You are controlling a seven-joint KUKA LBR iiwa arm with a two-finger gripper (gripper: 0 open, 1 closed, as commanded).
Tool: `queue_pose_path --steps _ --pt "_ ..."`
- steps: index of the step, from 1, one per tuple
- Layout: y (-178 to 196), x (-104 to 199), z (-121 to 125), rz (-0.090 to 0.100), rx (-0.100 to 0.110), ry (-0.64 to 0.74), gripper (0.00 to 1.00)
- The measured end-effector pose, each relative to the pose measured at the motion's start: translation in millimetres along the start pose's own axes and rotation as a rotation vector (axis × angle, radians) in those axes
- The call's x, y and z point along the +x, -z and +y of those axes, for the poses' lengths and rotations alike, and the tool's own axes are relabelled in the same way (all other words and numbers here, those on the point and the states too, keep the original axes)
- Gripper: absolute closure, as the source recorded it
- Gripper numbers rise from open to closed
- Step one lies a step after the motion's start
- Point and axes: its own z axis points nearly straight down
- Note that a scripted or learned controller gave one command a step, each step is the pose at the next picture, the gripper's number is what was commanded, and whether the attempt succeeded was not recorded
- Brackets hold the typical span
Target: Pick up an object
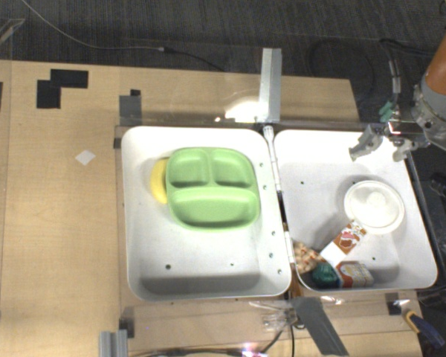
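Note:
My gripper (380, 146) hangs over the far edge of the right bin (312, 162), its two fingers spread open with nothing between them. Closer to the front of that bin sits a white round bowl (372, 205). Beside it lies a red and white packet (348, 238). In the front corner lie a dark green object (325, 274), a small orange-labelled box (354, 274) and a speckled snack piece (305, 255). The left bin (145, 259) holds a green divided plate (211, 187) with a yellow banana-like object (157, 181) tucked against its left side.
A metal divider post (270, 88) stands behind the seam between the bins. The wooden bench (52, 222) stretches to the left. Cables run across the dark floor behind the bins.

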Motion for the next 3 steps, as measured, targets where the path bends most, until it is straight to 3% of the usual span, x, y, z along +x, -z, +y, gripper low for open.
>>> queue_pose_path --steps 1,2,3 --pt "-130.4 32.3 -33.2 0.001 0.002 0.009 0.0" --pt "-87.9 2.1 -53.3 -0.001 -0.002 0.243 0.0" --pt "-116.5 16.7 -68.3 0.0 -0.001 0.313 0.0"
